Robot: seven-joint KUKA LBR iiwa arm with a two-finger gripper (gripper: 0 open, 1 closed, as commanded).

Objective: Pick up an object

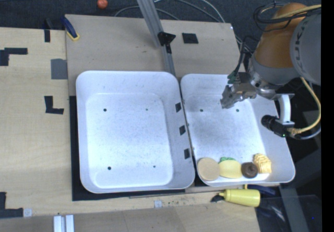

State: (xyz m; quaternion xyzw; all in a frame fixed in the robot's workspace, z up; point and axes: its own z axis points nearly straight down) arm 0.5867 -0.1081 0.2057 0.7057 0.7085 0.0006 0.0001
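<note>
Gripper (228,101), aperture not discernible, hangs over the right bin (209,87), well apart from its near-edge toys (234,168): probably light, rigid, slippery; grasp across the width.

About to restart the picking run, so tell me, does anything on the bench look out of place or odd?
A small orange ball lies on the dark floor beyond the bench, and a yellow-handled tool lies outside the right white bin by its near rim.
</note>
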